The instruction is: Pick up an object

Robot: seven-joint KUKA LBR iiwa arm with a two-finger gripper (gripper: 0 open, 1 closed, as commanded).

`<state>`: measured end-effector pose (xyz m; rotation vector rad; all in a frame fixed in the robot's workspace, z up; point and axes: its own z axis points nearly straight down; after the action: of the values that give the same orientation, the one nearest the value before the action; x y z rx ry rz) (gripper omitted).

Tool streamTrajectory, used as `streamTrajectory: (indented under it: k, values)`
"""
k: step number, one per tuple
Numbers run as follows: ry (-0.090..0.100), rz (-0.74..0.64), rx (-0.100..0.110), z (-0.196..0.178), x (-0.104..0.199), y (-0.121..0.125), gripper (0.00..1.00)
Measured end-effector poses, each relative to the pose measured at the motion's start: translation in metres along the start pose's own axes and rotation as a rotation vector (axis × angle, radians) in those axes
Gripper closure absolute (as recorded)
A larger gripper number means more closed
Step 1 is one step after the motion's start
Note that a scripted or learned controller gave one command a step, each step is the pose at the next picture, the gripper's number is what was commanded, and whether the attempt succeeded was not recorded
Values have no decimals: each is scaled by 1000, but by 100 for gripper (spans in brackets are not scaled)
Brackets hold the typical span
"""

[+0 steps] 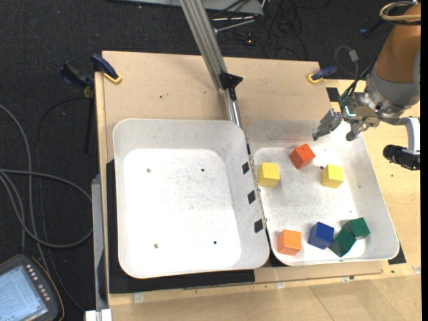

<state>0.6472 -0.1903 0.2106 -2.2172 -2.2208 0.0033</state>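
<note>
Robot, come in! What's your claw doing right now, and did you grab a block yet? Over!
Gripper open, over right bin's far edge. Holding nothing. Nearest block: orange-red cube, just below. Nothing in the way.

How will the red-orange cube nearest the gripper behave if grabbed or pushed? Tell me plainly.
The red-orange cube looks solid with flat faces, so it is probably stiff and would slide rather than roll. It sits apart from the yellow cubes, leaving finger room. Turned at an angle in the right bin, it may twist if the open gripper closes off-square.
</note>
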Motion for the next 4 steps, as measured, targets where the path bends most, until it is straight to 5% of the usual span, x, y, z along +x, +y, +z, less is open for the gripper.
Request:
streamTrajectory:
  k: [1, 3, 4]
  values:
    - [-1, -2, -2, -2, 0, 1, 0]
    - [0, 0, -1, 112, 8, -5, 0]
    - [0, 0, 7, 100, 7, -7, 100]
